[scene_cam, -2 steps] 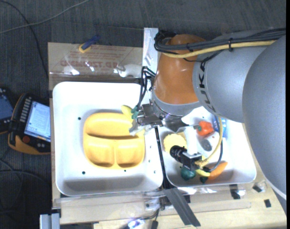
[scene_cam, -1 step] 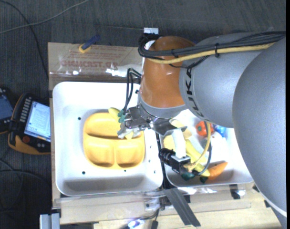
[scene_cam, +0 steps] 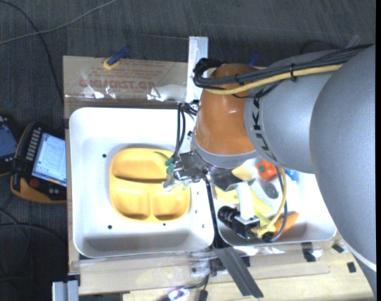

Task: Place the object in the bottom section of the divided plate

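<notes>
The yellow divided plate (scene_cam: 140, 187) lies in the left white bin (scene_cam: 90, 231), with one wide section at the far side and two smaller ones at the near side. My gripper (scene_cam: 178, 173) hangs over the plate's right edge, around where the wide section meets the near right one. A small green bit (scene_cam: 170, 162) shows at the gripper's tip; whether it is a held object is unclear. The orange-banded wrist (scene_cam: 225, 124) hides whatever lies under it.
The right bin (scene_cam: 316, 234) holds several toys, partly hidden by the arm: a yellow piece (scene_cam: 260, 196), an orange one (scene_cam: 289, 218), a round orange-red item (scene_cam: 266, 168). A handheld pendant (scene_cam: 40, 165) lies left of the bench. Brown cardboard (scene_cam: 134, 74) sits behind the left bin.
</notes>
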`<state>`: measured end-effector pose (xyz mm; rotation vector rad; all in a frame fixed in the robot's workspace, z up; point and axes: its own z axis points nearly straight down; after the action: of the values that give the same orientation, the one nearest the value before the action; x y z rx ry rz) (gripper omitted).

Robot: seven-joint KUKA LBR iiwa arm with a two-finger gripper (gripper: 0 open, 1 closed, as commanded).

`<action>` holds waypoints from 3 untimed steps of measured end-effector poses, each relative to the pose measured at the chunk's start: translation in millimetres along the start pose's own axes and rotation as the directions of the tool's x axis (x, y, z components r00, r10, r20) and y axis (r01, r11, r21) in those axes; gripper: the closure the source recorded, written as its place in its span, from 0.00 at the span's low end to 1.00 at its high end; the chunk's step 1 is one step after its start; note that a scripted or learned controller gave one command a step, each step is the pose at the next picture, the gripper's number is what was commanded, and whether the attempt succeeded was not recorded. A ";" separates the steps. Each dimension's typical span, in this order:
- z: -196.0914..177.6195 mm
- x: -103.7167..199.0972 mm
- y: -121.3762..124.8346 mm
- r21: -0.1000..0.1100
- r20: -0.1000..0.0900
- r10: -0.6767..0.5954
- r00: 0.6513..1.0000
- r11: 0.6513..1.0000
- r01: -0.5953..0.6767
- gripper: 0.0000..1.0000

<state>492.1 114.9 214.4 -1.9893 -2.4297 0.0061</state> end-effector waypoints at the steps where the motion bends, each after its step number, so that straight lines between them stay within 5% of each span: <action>1: -32.5 -36.1 21.4 -0.002 0.001 -0.118 0.993 0.993 0.118 1.00; 2: 60.8 48.3 84.2 -0.002 -0.001 -0.520 0.854 0.854 0.520 1.00; 3: 32.3 30.2 22.5 -0.002 0.000 -0.543 0.839 0.839 0.543 1.00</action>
<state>508.1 148.9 182.0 -1.2192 -2.8934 0.0031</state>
